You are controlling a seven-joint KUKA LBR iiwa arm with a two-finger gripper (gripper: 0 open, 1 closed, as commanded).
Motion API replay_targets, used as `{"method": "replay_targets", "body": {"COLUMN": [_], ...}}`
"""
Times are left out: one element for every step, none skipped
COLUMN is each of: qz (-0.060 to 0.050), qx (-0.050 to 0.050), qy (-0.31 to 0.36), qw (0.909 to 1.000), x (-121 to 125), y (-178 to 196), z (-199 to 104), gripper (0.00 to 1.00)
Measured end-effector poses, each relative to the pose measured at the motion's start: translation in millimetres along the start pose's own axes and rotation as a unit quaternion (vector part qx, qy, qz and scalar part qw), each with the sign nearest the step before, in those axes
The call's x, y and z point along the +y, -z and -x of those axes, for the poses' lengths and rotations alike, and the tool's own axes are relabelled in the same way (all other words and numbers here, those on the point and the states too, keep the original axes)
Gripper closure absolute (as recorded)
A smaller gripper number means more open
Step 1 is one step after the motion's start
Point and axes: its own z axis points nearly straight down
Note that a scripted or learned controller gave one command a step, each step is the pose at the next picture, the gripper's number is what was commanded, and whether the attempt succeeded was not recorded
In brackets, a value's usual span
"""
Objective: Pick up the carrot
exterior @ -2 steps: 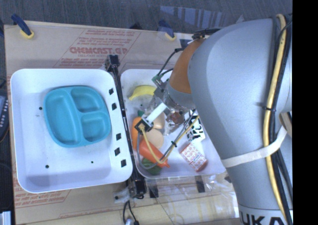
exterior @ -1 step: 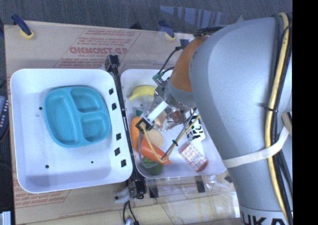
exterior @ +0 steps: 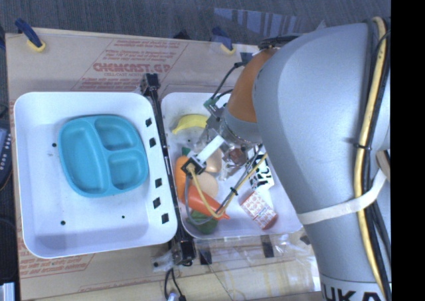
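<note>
One carrot (exterior: 199, 199) lies just below-left of the fingers (exterior: 229, 155); their spread cannot be told.

A blue divided plate (exterior: 103, 155) lies in the left bin (exterior: 40, 120); a banana (exterior: 190, 122) and a red packet (exterior: 257, 208) lie in the right bin (exterior: 179, 101).

- Left white bin (exterior: 26, 180): holds a blue divided plate (exterior: 103, 155), lying flat near the middle.
- Right white bin (exterior: 174, 103): crowded, largely covered by the grey arm (exterior: 319, 133) reaching in from the right.
- Gripper (exterior: 226, 153): hangs low over the right bin's pile.
- Banana (exterior: 191, 122): lies toward the far left corner.
- Carrot (exterior: 202, 201): lies near the front, touching a pale rounded item (exterior: 207, 185), with something green (exterior: 202, 224) just in front.
- Red-and-white packet (exterior: 259, 208): lies right of the carrot.
- Printed cardboard (exterior: 126, 67): lies beneath both bins.
</note>
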Motion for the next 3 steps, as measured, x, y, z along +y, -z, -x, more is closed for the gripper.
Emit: {"method": "replay_targets", "body": {"qz": [0.004,0.004,0.003], "qx": [0.007,0.001,0.0], "qy": [-0.016,-0.014,-0.003], "qw": [0.9998,0.9999,1.0], "x": [-70.8,-99.3,-112.4], "y": [95.0,90.2,89.8], "z": [-26.0,-1.2,50.0], "gripper": [0.0,0.0,0.0]}}
